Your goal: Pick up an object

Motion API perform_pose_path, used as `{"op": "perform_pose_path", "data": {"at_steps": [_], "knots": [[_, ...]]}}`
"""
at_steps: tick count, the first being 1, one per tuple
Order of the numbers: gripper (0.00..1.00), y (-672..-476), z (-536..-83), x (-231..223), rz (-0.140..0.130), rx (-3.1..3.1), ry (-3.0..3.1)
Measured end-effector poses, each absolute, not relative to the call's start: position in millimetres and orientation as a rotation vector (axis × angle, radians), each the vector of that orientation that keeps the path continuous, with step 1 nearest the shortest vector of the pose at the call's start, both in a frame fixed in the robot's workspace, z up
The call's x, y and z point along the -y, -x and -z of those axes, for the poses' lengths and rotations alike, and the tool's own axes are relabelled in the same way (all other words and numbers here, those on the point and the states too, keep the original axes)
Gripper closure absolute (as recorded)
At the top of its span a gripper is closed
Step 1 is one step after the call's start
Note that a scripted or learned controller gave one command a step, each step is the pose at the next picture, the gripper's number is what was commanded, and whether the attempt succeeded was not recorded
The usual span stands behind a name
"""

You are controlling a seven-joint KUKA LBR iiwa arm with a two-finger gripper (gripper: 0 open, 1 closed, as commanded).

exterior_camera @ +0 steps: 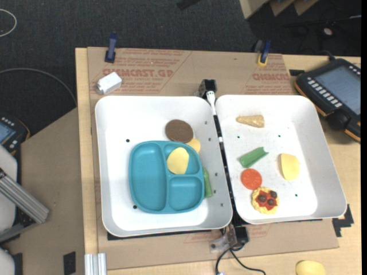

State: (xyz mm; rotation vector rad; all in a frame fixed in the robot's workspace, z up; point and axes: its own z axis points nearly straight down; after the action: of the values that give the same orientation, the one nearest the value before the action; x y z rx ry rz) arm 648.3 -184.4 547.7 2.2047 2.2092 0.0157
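No part of the pincer appears above the counter (86,96), so whether it is open, closed or gripping cannot be told. Every item lies at rest, and the pick looks not yet begun. In the right bin (327,153), a beige wedge (251,120) sits far, a green pod (253,156) near the middle, a yellow piece (289,167) to its right, and a red slice (251,179) touching a small pizza (264,200) at the near edge. The left bin (109,153) holds a blue divided tray (155,179) with a yellow piece (178,161) on it and a brown disc (179,130) just beyond. Choosing, grasping and lifting remain.
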Motion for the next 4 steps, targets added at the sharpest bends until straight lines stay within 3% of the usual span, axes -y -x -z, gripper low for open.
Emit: {"op": "perform_pose_path", "data": {"at_steps": [1, 2, 3, 4], "knots": [[1.00, -618.0, -426, 218, 0.010, -2.222, -2.233], [1.00, -570.5, -349, 225, 0.007, -2.223, -2.232], [1.00, -525.0, -303, 207, 0.004, -2.224, -2.228], [1.00, -608.2, -208, 223, 0.001, -2.224, -2.218]]}}
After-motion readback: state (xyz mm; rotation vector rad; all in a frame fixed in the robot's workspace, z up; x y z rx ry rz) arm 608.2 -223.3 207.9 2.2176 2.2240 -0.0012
